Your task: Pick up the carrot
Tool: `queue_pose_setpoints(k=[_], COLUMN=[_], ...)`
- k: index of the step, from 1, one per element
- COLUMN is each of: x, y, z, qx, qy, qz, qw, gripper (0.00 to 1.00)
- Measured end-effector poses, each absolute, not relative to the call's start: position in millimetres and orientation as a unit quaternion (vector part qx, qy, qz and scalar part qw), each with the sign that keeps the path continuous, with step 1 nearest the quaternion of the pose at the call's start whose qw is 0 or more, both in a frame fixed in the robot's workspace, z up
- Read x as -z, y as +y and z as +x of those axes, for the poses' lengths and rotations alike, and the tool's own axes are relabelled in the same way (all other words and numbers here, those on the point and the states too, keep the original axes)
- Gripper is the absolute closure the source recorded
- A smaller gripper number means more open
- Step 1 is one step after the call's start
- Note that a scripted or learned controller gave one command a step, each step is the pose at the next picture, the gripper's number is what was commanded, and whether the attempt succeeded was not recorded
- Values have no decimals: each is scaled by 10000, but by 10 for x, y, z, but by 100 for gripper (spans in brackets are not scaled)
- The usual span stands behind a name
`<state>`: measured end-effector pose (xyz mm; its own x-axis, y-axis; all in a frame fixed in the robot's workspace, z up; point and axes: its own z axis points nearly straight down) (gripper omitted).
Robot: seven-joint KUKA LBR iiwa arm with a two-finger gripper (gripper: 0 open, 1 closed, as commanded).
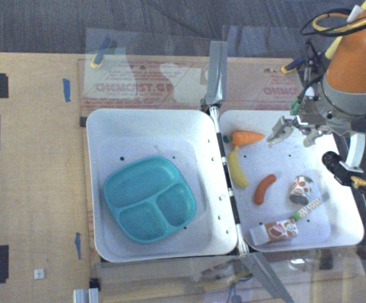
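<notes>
pale wooden worktop [38, 169]: small orange plastic carrot [247, 137] lies untouched at the right white bin's [347, 232] far-left corner; the claw [295, 131] hovers beside it, spread open, empty.

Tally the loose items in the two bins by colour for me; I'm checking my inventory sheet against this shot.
Orange: 1, the carrot
Yellow: 1, the banana
Red-orange: 1, the sausage
Teal: 1, the tray
White with red print: 2, the cup and the packet
Total: 6
</notes>
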<state>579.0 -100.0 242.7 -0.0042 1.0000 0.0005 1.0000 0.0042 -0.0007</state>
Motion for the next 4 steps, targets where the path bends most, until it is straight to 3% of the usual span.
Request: queue_pose_setpoints(k=[1,2,3,4], x=[-1860,-1862,-1392,-884], y=[-733,-648,-1188,-1043], z=[6464,6395,6516,6662], qx=[12,4,6,-9], qy=[-8180,-8369,-7409,-8418], qz=[-5752,-5474,-6716,-5398], qw=[-26,-9,-16,-3], gripper=[0,0,0,0])
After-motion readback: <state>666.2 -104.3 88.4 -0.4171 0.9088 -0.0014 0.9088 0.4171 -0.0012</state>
